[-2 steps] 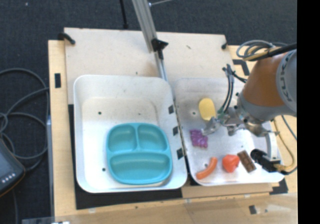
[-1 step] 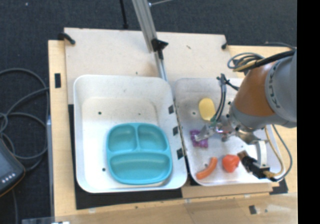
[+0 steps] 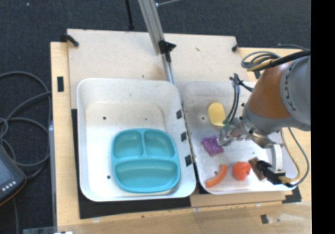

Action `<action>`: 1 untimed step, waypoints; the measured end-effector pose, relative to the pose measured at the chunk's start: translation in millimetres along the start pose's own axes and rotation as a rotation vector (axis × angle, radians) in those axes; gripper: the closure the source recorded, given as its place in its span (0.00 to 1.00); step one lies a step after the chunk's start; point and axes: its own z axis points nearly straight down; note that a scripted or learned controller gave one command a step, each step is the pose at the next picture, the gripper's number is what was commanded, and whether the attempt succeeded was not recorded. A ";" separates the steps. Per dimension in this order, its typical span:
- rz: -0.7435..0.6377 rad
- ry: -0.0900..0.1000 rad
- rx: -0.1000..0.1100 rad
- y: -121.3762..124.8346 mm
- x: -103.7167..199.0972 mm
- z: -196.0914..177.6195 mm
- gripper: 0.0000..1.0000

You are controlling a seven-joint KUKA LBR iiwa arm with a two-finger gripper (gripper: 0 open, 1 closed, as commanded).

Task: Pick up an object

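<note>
The gripper (image 3: pixel 226 136) hangs low in the right bin (image 3: pixel 196 97), at the upper right edge of a purple object (image 3: pixel 212 146); whether it is open or closed cannot be told, and nothing is seen held in it. The purple piece is the likeliest target, lying just below and left of the gripper, perhaps touching it. To do this well, I would centre over the piece before closing, then lift straight up. A yellow object (image 3: pixel 216 113) sits just above, an orange carrot-like piece (image 3: pixel 217 175) and a red-orange round object (image 3: pixel 241 169) lie near the front wall. The left bin (image 3: pixel 94 97) on the counter (image 3: pixel 104 49) carries a teal divided plate (image 3: pixel 144 160)
</note>
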 end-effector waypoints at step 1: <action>-0.008 0.000 0.000 4.8 -3.3 -43.9 1.00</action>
